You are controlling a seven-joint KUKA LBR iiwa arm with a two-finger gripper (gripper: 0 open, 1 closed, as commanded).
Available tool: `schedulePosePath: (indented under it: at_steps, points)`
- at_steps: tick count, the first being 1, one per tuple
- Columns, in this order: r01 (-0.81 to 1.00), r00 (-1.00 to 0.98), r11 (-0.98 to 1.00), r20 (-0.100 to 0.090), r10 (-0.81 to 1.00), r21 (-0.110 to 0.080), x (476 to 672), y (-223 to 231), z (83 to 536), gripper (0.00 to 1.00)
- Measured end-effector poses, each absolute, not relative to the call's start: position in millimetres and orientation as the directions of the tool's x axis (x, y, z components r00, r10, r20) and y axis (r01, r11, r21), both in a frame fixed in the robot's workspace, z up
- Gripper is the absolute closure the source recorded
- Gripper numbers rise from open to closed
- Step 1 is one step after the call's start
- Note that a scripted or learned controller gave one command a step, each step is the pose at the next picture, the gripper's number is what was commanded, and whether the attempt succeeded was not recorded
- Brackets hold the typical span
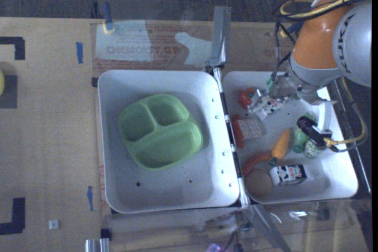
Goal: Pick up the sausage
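inside the left bin (112,127), a green plate (160,130); sausage (255,160) in right bin (345,177).

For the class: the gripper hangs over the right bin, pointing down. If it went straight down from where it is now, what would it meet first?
Probably the small red toy near the right bin's upper left corner, or bare bin floor beside it. The gripper hangs almost over that toy. Depth is hard to judge from above. The sausage lies nearer the front, off that line.
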State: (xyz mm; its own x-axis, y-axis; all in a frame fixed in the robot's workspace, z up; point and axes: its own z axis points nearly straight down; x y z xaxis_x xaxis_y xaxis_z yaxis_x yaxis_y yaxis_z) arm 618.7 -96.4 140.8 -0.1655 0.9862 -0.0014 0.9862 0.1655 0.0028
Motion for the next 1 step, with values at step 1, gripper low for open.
schedulePosePath:
  at_steps: [1]
  points:
    - [0.995,-0.099,0.099,-0.006,0.995,0.024,664.9,-97.0,110.9,0.0]
